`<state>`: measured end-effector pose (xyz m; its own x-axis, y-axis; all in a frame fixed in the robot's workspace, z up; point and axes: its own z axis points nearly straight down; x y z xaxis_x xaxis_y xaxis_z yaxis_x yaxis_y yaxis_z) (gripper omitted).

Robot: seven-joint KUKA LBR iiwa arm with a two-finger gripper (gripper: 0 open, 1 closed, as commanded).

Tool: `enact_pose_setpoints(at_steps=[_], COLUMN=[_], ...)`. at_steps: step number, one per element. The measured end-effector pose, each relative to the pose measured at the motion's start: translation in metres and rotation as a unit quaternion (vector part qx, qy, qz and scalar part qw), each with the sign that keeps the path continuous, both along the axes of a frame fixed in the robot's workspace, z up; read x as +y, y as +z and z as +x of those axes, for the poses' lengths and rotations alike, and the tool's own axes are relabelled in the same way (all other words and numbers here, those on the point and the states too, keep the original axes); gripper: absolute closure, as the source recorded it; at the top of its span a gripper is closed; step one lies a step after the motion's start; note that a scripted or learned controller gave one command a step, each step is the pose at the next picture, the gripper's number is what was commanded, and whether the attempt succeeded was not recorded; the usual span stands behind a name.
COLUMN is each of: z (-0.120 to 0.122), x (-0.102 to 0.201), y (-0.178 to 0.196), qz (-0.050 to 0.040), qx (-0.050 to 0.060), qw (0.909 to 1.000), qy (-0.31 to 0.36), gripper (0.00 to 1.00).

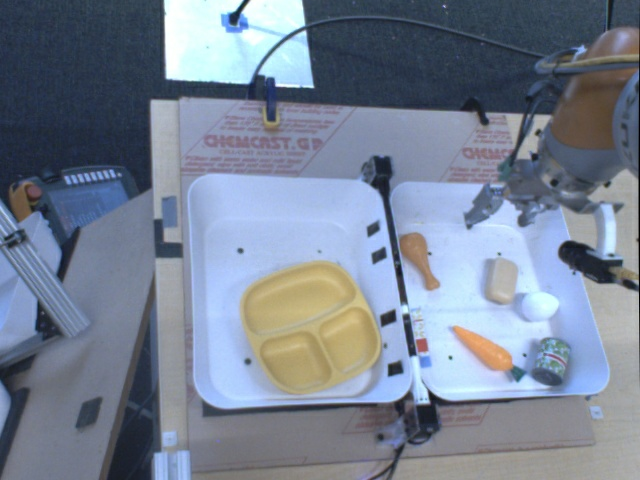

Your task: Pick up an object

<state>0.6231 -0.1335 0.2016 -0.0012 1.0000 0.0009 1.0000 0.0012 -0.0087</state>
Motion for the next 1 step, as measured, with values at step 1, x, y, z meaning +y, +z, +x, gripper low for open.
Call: enact_pose_setpoints(at_steps=[1], z=[0.0025], x=[0.0001], y=[0.0056], qz=[-0.0007], qx=[-0.005], qw=[1.0], qy=[0.001], gripper=[0.0])
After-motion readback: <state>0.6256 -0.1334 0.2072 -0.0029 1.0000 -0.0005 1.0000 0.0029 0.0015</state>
